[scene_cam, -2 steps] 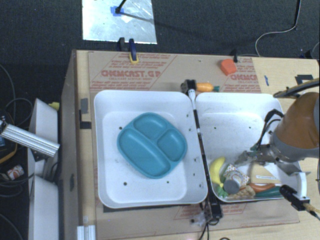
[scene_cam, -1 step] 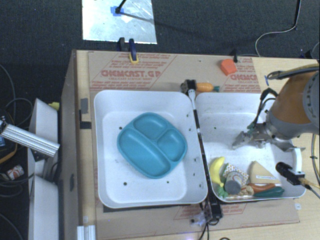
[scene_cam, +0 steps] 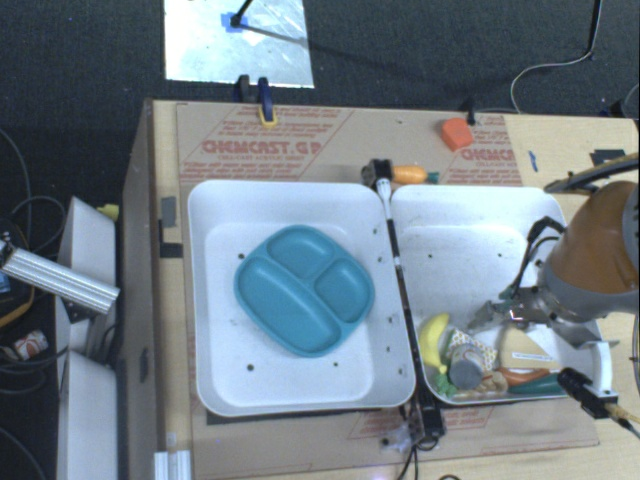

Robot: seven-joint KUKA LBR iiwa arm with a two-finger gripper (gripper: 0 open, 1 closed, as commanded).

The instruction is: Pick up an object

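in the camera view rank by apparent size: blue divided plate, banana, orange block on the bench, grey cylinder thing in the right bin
1. blue divided plate, by far the largest
2. banana
3. and 4. orange block and grey cylinder: they look alike in size, so unranked

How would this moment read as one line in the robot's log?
arm: over right bin | end effector: above pile by banana | left bin: blue plate

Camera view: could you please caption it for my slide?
Arm reaches over right bin clutter; blue tray fills left bin.
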